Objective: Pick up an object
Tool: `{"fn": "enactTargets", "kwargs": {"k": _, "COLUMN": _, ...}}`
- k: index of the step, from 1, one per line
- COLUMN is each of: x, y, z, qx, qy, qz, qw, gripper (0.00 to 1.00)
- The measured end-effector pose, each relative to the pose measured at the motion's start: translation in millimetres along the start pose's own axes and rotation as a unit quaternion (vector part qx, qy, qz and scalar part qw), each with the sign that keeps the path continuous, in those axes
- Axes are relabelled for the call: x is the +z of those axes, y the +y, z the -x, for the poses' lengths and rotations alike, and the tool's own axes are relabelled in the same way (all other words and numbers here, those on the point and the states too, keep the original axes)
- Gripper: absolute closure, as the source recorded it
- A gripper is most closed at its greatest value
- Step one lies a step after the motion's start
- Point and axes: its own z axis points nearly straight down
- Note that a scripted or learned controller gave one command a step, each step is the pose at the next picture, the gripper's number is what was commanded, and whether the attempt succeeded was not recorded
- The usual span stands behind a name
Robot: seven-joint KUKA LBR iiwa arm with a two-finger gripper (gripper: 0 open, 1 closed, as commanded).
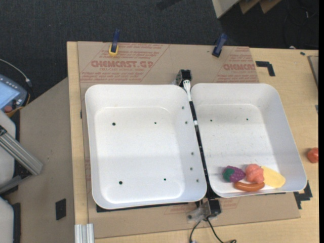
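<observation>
I am looking down on two shallow white plastic bins side by side on the table (76,135), which is covered with a brown cardboard sheet (167,59) printed in red.

The left white bin (136,151) shows a bare floor with a few dark holes. In the right white bin (283,115), a cluster of small toy pieces lies toward 5 o'clock, close to the near wall. It has four pieces:
- A purple knobbly grape-like toy (233,173) is at the cluster's 9 o'clock.
- A lumpy orange-pink toy (254,172) is just beside it.
- A flat yellow piece (274,177) touches that one at its 3 o'clock.
- A curved orange-red sausage-shaped toy (248,186) lies at 6 o'clock, against the others.

A small orange object (313,155) rests on the table outside the right bin, at its 3 o'clock. Two blue clamps (219,44) grip the sheet's far edge at 12 o'clock.

I cannot tell how the jaws stand.
</observation>
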Motion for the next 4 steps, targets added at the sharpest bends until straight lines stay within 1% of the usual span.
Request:
{"fn": "enactTargets", "kwargs": {"k": 3, "x": -32, "y": 2, "z": 1, "qx": -0.001, "qy": -0.004, "qz": 0.006, "qw": 1.0000, "gripper": 1.00}}
{"fn": "enactTargets", "kwargs": {"k": 4, "x": 18, "y": -12, "z": -1, "qx": 0.001, "qy": 0.004, "qz": -0.006, "qw": 1.0000, "gripper": 1.00}}
